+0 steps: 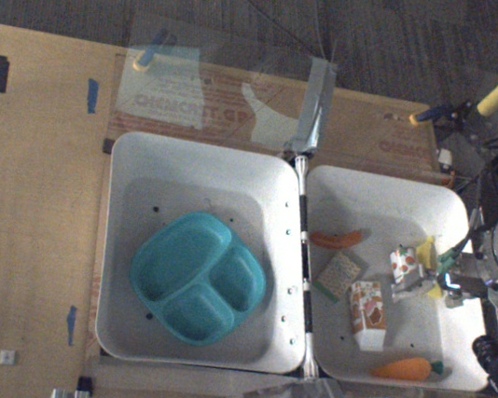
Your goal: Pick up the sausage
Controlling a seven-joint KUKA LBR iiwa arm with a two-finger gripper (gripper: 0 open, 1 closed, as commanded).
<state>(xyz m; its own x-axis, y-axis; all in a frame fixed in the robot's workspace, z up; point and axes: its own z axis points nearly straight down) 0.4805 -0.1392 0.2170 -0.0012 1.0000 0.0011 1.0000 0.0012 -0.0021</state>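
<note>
The sausage [338, 239], a thin orange-red curved piece, lies in the right bin [392, 194] near its left wall, at the upper left of the bin floor. My gripper [426, 281] hangs low over the right half of that bin, well to the right of the sausage and slightly nearer the camera. It sits right beside a small red-and-white packet [402, 263] and a yellow piece [427, 250]. Nothing of the sausage is under or in the gripper.
Also in the right bin are a speckled square cracker [340, 277], a small red-and-white carton [367, 312] and a carrot [406, 368] at the front. The left bin [139, 175] holds a teal divided plate [199, 277].
</note>
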